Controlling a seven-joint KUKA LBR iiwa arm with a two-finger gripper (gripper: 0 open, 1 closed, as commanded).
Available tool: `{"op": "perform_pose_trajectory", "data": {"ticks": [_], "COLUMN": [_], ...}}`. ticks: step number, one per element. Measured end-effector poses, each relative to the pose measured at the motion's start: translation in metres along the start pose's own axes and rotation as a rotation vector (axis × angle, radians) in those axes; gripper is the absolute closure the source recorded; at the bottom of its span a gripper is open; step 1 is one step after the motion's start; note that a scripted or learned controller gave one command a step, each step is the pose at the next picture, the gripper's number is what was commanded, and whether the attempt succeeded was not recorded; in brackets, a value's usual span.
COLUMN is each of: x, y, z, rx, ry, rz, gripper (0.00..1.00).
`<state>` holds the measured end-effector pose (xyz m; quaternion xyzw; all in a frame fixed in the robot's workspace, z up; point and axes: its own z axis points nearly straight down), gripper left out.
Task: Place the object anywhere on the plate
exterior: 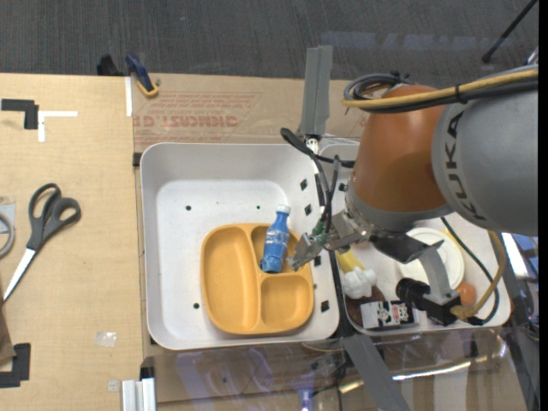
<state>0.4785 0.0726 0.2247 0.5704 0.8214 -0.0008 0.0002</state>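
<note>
A: Where the camera view takes in the left bin (163, 229), what stands near its edges?
B: One yellow divided plate (231, 289), low and right of centre, close to the right wall; bare floor lies along the left and top.
A: The object?
B: One blue bottle (275, 241), lying on the plate's upper right rim, across its divider.
A: The gripper (308, 248)?
B: Just right of the bottle; jaw state cannot be told.
A: Elsewhere?
B: One pair of scissors (38, 229) on the bench, left.
</note>
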Motion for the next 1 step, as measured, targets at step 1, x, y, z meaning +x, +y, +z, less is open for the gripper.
{"op": "perform_pose_trajectory", "data": {"ticks": [1], "x": [0.0348], "y": [0.0122], "z": [-0.0293], "rx": [0.002], "ry": [0.000], "rz": [0.230], "gripper": [0.00]}}
